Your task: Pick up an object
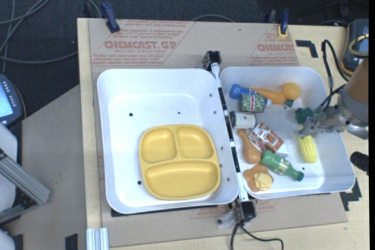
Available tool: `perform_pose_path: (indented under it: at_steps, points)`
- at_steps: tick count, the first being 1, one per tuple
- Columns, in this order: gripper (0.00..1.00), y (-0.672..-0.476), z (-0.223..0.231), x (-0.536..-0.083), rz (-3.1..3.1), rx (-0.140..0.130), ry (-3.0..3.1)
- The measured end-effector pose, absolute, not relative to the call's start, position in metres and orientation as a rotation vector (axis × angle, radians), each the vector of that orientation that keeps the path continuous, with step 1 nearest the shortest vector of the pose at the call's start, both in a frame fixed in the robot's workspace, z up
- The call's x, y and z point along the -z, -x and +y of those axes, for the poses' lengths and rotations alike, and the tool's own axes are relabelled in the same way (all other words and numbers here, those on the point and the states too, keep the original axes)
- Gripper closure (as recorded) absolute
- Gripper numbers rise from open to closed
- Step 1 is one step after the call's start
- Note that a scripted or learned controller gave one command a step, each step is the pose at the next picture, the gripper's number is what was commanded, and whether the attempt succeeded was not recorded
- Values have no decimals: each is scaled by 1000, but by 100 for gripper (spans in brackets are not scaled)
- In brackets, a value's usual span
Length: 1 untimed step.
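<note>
My gripper (307, 121) hangs low over the right side of the right bin (335, 170), just above the upper end of a yellow corn cob (308, 149). Nothing is visibly held. The bin's toys lie to its left: an orange ball (290, 89), a carrot (269, 93), a green can (253, 103), a blue-capped piece (236, 91), a small white can (244, 120), a red-and-white packet (266, 137), a drumstick (250, 150), a green bottle (281, 164) and a tan pastry (259, 178).
The left bin (117, 102) holds a yellow divided plate (179, 161). The arm's grey wrist (355, 103) comes in over the right bin's right rim. Cables run along the bench at the right, and blue clamps (109, 14) grip the far edge of the board.
</note>
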<state>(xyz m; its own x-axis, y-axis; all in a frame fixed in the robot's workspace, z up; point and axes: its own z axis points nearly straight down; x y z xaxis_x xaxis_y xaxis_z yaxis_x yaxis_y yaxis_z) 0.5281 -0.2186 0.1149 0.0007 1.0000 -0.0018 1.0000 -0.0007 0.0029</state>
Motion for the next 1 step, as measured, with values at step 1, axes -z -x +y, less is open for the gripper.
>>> perform_pose_path:
  at_steps: [1]
  points:
    - [100,-533,-135,-220,2227,-11,-2206]
